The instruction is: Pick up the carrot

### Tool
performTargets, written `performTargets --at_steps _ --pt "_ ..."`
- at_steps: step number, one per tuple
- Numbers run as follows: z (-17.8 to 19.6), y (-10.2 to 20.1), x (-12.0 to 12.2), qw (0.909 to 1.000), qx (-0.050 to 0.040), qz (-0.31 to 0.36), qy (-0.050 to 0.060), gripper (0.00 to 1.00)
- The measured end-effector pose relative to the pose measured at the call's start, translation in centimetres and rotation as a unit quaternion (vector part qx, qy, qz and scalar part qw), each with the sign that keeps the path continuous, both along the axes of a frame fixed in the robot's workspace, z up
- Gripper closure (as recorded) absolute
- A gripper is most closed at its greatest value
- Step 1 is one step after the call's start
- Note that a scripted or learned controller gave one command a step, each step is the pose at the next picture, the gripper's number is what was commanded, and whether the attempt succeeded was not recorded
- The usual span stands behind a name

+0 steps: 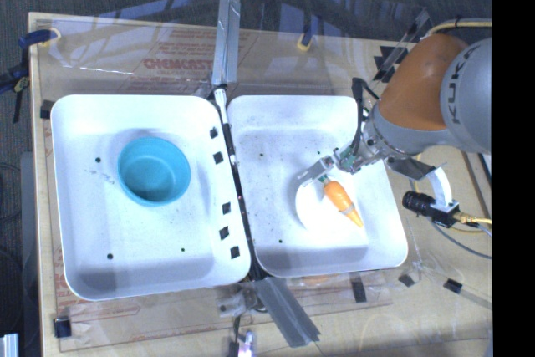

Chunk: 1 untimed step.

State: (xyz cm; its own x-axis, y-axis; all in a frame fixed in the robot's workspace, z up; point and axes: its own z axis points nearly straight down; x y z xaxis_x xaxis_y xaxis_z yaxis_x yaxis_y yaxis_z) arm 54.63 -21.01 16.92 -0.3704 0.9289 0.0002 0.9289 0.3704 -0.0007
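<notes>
While our gripper (pixel 328 172) hovers with fingers spread just above the carrot (pixel 342 200) (lying on a white plate (pixel 308 209) in the right bin (pixel 276 247)), we risk pinching only its rounded top and squirting it sideways.

Bright, even overhead light; soft shadows, slightly grainy picture.

An orange carrot (pixel 342 201) lies in the speckled white right bin (pixel 276 180); a blue bowl (pixel 154 170) sits in the white left bin (pixel 84 247).
</notes>
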Motion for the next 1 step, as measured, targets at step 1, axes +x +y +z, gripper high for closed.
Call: performTargets --at_steps 1 --pt "-7.89 0.0 -0.78 0.9976 0.0004 -0.069 0.001 0.0"
